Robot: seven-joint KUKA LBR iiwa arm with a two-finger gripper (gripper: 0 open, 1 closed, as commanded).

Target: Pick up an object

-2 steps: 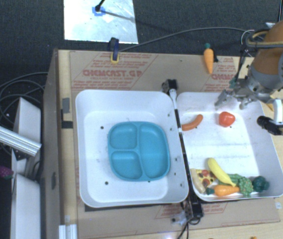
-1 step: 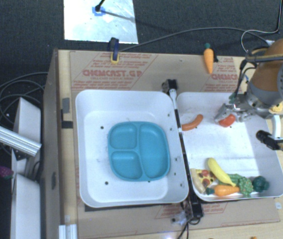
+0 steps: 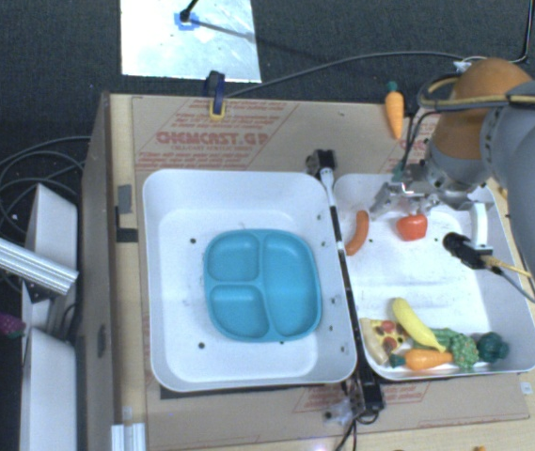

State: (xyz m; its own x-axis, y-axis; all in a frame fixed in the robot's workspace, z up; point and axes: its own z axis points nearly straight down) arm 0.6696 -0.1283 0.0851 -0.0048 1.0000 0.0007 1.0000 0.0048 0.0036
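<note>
Small glossy red tomato (image 3: 413, 225) in the right bin (image 3: 436, 280), near its far wall — just under the gripper (image 3: 406, 198). Metal fingers spread apart above it, nothing between them. Grey arm (image 3: 516, 148) bent in from the right, orange band (image 3: 474, 97) over the wrist. Smooth sausage (image 3: 356, 232) alongside.

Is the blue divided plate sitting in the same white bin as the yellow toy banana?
No, the blue divided plate lies in the left bin, while the yellow toy banana lies in the right bin.
</note>
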